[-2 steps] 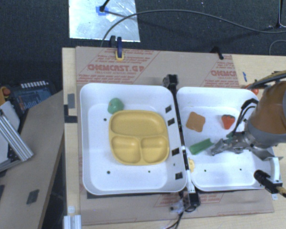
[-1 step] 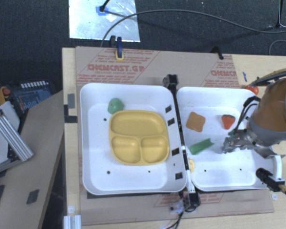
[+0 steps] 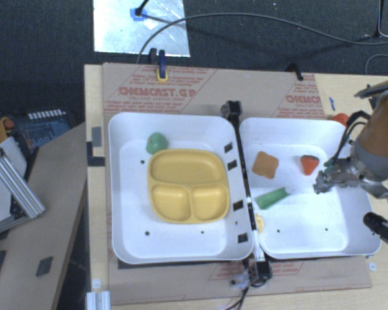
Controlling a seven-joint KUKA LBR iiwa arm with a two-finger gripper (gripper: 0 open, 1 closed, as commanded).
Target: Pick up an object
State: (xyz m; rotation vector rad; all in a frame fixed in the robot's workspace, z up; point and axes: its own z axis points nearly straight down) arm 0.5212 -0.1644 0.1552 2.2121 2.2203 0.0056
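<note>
We see the gripper (image 3: 321, 183) low over the right bin (image 3: 310, 241), near its right edge; how its tips stand we cannot tell. Just beside it toward the bin's back edge lies a small red-orange object (image 3: 309, 165), rounded and glossy.

Glossy white plastic bins (image 3: 181, 124), matt yellow plastic tray (image 3: 187, 186).

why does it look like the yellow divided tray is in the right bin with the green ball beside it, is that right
Not quite: the camera view shows the yellow divided tray in the left bin, not the right one. The green ball does sit beside it, at the tray's upper left corner. The right bin holds an orange-brown block, a red piece and a green stick.
</note>
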